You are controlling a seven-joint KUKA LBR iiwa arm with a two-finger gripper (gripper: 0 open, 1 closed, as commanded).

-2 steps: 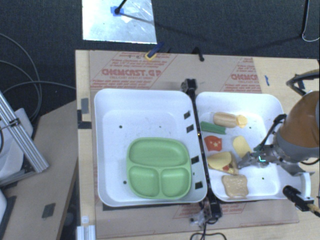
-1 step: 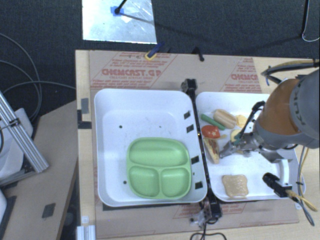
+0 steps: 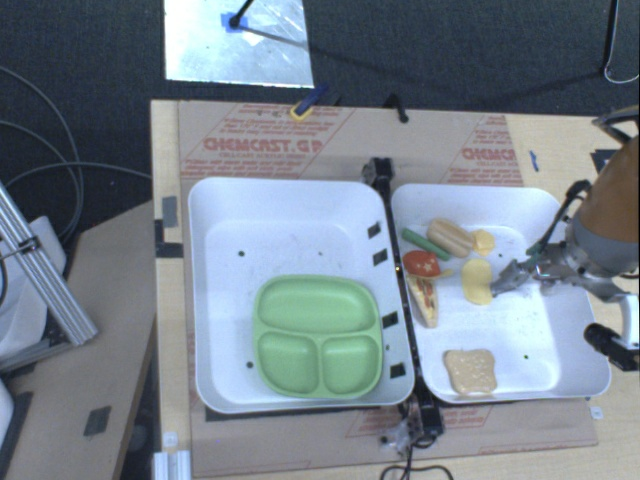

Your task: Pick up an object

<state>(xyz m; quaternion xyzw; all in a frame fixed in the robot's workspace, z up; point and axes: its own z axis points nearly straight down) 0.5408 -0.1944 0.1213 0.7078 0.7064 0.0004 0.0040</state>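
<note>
Left bin [image 3: 215, 268], centre frame: one green three-compartment plate [image 3: 320, 336], lower middle.

Right bin [image 3: 530, 363], right of centre: hot dog [image 3: 450, 236] and green bean [image 3: 424, 243] at upper left; tomato slice [image 3: 421, 264] and pizza slice [image 3: 425, 299] along the left wall; small yellow piece [image 3: 484, 240]; larger yellow piece [image 3: 477, 281] mid-bin; bread slice [image 3: 470, 371] near the bottom edge.

Gripper [image 3: 505, 278]: reaching in from the right edge, tip just beside the larger yellow piece; grip state cannot be told.
</note>
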